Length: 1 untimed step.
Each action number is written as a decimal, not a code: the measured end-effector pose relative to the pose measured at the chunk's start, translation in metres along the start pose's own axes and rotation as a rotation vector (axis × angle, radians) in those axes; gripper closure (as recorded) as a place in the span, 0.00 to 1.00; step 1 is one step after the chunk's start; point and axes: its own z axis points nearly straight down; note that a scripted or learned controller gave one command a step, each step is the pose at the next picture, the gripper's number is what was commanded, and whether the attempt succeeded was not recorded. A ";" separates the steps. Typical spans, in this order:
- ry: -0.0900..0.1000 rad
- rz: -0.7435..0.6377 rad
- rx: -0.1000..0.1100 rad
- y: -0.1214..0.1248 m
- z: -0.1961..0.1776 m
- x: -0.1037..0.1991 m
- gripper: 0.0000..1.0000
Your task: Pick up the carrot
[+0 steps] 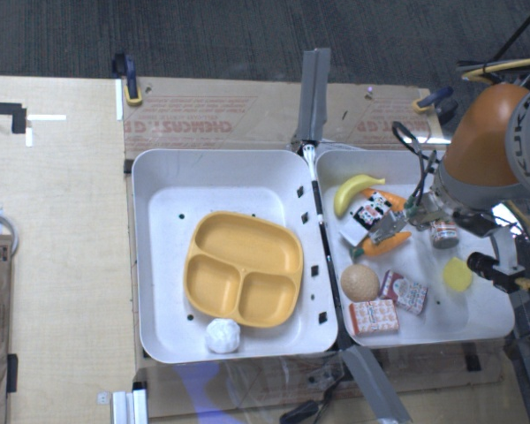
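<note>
We can read one text only: red print on the cardboard sheet (247,117) behind the bins, upside down, approx. "CHEMC…", w/ a smaller line by it we can't make out. Small cartons (373,317) in the right bin (486,325) carry print too, but it's too small to read.

Carrot (385,244) in right bin (486,323), below banana (356,190); divided plate (244,269) in left bin (155,237).

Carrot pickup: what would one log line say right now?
gripper | over carrot | right bin | grasp unconfirmed | banana beside
</note>
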 end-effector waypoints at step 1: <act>-0.002 -0.249 -0.018 0.012 0.010 -0.039 0.00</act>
